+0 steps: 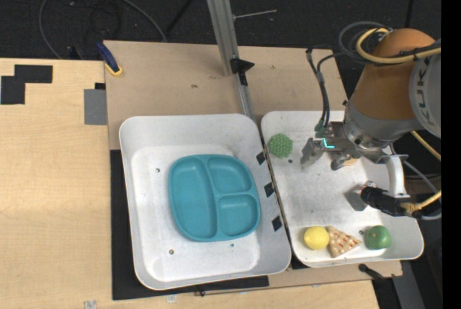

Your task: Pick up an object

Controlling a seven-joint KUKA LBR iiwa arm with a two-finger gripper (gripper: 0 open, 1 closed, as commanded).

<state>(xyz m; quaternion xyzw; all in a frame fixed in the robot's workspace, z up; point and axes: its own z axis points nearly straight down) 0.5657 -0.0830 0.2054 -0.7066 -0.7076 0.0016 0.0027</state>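
Two shallow white bins are seen side by side on the desk (180,81). The arm (389,95) is reached in from the right, and its hand (323,158) is held over the upper part of the right bin (317,196). The fingers (310,155) are seen spread apart above bare bin floor, so the hand is released and no object is grasped.

The objects to be picked are all found in the right bin. A bumpy green ball (280,145) is placed near the bin's upper left corner, just beside the hand on its left and apart from the fingers. Three more are lined up along the near wall: a yellow lemon (315,238), a wedge-shaped toy pizza slice (343,242) touching or nearly touching the lemon on its right, and a round green fruit (377,236) near the right corner. This row is kept well apart from the hand.

In the left bin (144,156) a teal divided plate (214,196) is laid flat near the middle, with its three compartments facing up. Behind the bins, a slanted aluminium post (220,19) is fixed to the desk.
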